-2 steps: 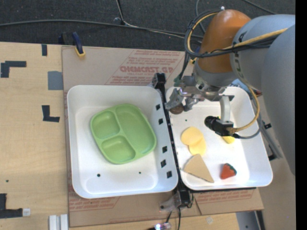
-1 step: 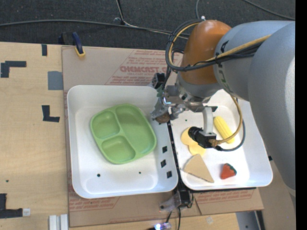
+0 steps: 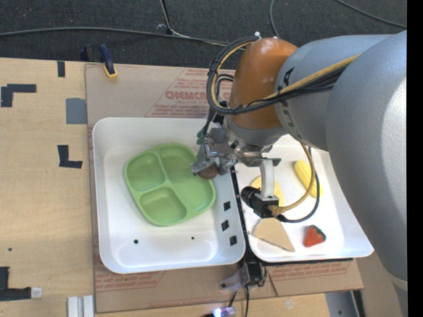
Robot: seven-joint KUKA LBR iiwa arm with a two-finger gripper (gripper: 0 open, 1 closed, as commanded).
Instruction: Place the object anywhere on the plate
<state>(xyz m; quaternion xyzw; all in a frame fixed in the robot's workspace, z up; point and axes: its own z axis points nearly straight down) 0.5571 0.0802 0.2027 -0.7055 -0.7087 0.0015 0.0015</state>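
A small brown object [image 3: 207,171] is seen between the jaws of the gripper [image 3: 209,167], held over the right edge of the green 3-compartment plate [image 3: 168,187], which lies in the left white bin [image 3: 112,197]. In the right bin [image 3: 350,233], a tan wedge [image 3: 274,235], a red strawberry [image 3: 314,236] and a yellow corn cob [image 3: 303,171] are scattered. Both bins are carried by the table [image 3: 39,197].
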